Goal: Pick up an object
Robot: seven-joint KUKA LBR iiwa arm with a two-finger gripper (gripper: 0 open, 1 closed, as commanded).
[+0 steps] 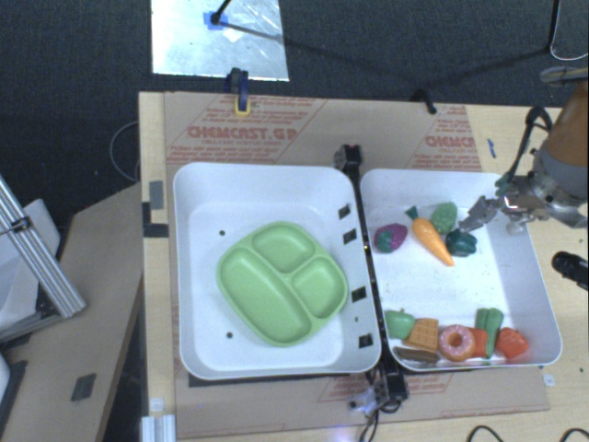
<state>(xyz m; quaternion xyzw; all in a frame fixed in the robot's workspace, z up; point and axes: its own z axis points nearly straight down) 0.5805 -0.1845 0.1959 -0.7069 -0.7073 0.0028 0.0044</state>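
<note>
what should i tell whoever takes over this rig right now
Claw: low over the upper right of the right bin, nothing seen between its fingers; whether they are open or shut can't be told.
Things: carrot, purple piece and two green pieces in the right bin's upper part, just left of the claw. Donut, waffle and other toy food along its near edge. Green divided plate in the left bin.
Done: no pick visible yet.
Left: grasp one object and lift it.
</note>
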